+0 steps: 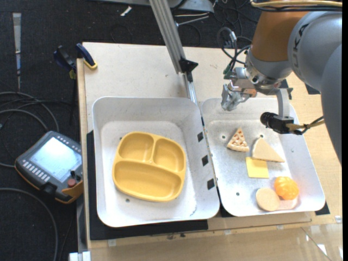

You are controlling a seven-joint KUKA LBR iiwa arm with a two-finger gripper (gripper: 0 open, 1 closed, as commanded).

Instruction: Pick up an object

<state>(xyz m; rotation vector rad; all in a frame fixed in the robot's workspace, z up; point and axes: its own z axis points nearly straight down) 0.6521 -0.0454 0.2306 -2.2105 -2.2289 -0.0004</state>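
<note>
The right bin (304, 162) holds a pizza-slice toy (237, 140), a pale cheese wedge (266, 150), a yellow square slice (257, 168), an orange fruit (286, 188) and a tan round piece (267, 199) over something pink. My gripper (230, 101) hangs above the far left corner of this bin, well above and behind the pizza slice, with nothing visibly held. A yellow divided plate (149, 165) lies in the left bin (103, 145).
A slanted metal pole (169, 29) rises behind the bins near their shared edge. A blue and yellow clamp (76, 56) sits at the bench's far left corner. A teach pendant (51, 165) lies on the floor to the left.
</note>
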